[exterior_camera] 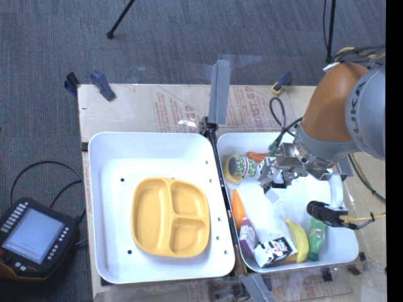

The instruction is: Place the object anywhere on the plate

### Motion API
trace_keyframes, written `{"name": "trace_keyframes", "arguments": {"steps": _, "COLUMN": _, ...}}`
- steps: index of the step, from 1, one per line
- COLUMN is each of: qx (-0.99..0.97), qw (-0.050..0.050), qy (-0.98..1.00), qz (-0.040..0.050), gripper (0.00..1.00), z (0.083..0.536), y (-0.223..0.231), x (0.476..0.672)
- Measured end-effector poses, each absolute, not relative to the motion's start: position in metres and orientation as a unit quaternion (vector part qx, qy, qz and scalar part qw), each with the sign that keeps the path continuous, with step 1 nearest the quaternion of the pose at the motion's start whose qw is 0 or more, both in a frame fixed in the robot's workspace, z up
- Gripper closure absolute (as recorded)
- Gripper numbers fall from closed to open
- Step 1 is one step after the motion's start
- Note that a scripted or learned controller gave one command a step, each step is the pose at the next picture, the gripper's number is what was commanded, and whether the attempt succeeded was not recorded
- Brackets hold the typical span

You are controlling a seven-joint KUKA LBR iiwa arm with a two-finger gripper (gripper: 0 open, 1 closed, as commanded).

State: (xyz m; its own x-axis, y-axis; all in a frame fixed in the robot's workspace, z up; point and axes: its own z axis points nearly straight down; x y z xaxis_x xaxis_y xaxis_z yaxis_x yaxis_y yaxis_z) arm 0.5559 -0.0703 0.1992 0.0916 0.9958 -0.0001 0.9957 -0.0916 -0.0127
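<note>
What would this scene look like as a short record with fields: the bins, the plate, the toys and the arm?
left bin: holds a yellow divided plate, nothing on it
right bin: holds toy food
toys: carrot, banana, green bottle, small carton, round cup
arm: reaches in from the right, over the right bin
end effector: low over the right bin's upper half, near the round cup
task status: no object on the plate yet

robot lab | teach pendant (34, 238) | tripod leg (126, 11) | carpet (50, 43)
</note>
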Motion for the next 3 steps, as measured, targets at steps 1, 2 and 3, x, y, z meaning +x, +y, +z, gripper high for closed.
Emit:
{"name": "trace_keyframes", "arguments": {"steps": 1, "qx": -0.709, "qw": 0.004, "qy": -0.706, "qz": 0.0039, "gripper": 1.0, "z": 0.183, "y": 0.011, "x": 0.539}}
{"name": "trace_keyframes", "arguments": {"steps": 2, "qx": -0.687, "qw": 0.003, "qy": -0.727, "qz": 0.0045, "gripper": 1.0, "z": 0.183, "y": 0.098, "x": 0.478}}
{"name": "trace_keyframes", "arguments": {"steps": 3, "qx": -0.669, "qw": 0.003, "qy": -0.743, "qz": 0.0045, "gripper": 1.0, "z": 0.196, "y": 0.148, "x": 0.495}}
